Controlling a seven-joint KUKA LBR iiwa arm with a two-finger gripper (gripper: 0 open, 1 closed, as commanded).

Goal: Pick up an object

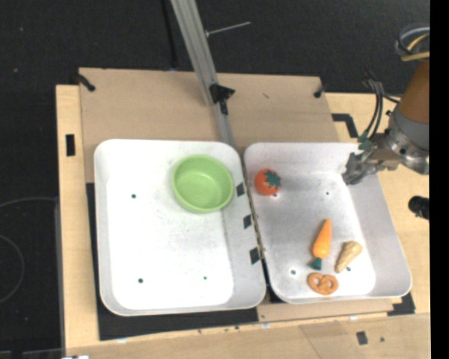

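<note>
Left bin (120, 223) held a green bowl (203, 184) near its top right. Right bin (374, 223) held a tomato (266, 182) top left, with a carrot (322, 239), a tan piece (348, 255) and a pretzel (322, 283) clustered lower down. Arm reached in from the right, gripper (355, 170) angled down-left over the bin's upper right rim; couldn't tell jaw state, nothing visibly held.
</note>
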